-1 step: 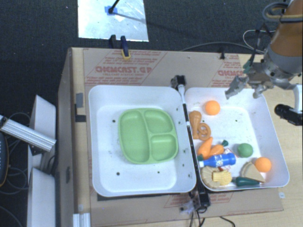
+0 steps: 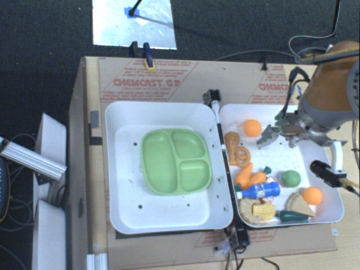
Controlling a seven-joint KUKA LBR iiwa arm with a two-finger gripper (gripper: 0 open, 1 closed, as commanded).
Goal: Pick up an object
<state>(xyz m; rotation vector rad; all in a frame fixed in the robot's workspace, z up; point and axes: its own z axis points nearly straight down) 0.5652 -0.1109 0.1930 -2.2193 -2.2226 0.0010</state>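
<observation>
Two bins, all loose things crowded in the right one.

Your gripper (image 2: 269,138) hangs over the right bin (image 2: 337,210), far side, just right of an orange ball (image 2: 252,128); whether its jaws are apart you cannot tell. Nothing sits between them. The left bin (image 2: 124,207) bears a green tray (image 2: 174,161), likely as a drop spot.

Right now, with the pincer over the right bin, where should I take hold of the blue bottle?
Grip the blue bottle across the middle of its body, coming straight down. It lies on its side, running left to right, so its long sides face up and down the view. Expect crowding: the carrots touch it above and the corn piece sits just below.
</observation>
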